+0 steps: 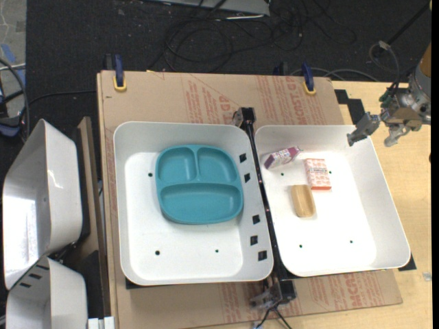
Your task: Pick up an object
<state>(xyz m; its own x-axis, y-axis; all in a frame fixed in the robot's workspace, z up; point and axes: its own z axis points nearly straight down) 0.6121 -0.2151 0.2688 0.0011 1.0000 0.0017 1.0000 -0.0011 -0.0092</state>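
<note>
The right bin (pixel 384 211) holds three small objects: a purple and white packet (pixel 282 157) near its far left corner, a red and white box (pixel 317 174) beside it, and a tan oblong block (pixel 303 201) just in front of those. My gripper (pixel 376 133) hangs at the bin's far right corner, well to the right of all three. Its two fingers (pixel 359 130) stand spread apart with nothing between them.
A teal divided plate (pixel 199 184) lies in the left bin (pixel 137 252). Clamps (pixel 120 81) hold the cardboard base at its far edge. White tubs (pixel 41 190) stand off the bench at the left. Cables trail across the dark floor behind.
</note>
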